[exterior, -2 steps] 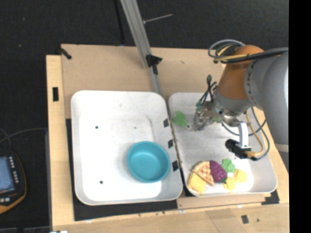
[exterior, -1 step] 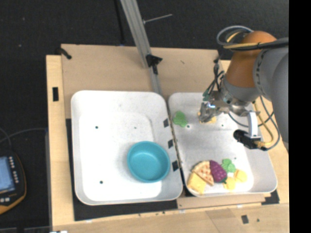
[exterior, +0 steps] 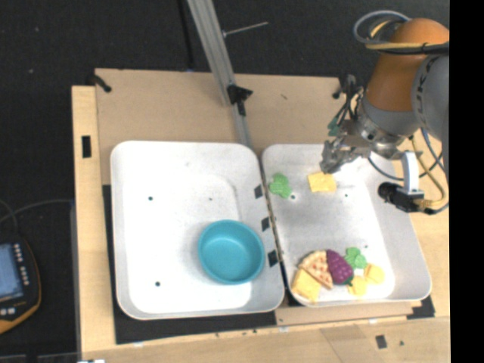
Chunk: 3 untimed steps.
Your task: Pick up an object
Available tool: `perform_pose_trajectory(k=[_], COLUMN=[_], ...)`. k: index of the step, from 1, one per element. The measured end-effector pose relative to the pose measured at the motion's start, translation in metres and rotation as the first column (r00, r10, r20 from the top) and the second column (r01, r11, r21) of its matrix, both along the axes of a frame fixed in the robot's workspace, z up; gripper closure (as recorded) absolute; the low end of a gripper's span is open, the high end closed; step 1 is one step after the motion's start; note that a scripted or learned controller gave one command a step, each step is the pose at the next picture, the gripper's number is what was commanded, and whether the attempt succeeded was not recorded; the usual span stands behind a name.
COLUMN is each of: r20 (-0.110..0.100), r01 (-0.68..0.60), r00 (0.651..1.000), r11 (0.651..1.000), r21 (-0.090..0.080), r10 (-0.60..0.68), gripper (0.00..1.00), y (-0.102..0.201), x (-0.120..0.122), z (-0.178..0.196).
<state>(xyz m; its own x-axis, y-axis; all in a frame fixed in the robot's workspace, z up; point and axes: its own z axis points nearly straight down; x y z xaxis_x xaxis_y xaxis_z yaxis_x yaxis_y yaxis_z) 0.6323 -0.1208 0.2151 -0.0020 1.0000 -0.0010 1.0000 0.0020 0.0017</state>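
Worktop, right bin: hand low at far end, finger state unclear; yellow block lies just beside, toward camera.

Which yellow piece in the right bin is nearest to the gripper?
The yellow square piece lying alone near the bin's far edge, just below the gripper; the others are clustered at the near edge.

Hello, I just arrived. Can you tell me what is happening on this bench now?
A grey and orange robot arm reaches into the right bin, its gripper just above a yellow block. A green piece lies nearby, and a pile of toy food sits at the front. The left bin holds a blue bowl.
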Motion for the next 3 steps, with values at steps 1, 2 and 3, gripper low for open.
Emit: perform_pose_trajectory(k=[1,2,3], r20=[0.006,0.001,0.001], r01=[-0.002,-0.003,0.000], r00=[1.000,1.000,1.000], r11=[1.000,1.000,1.000], r21=[0.000,0.000,-0.001], r10=[0.002,0.003,0.000], gripper=[1.00,1.00,1.00], y=[-0.001,0.048,0.085], x=[0.001,0.017,0.026], z=[0.054,0.039,0.035])
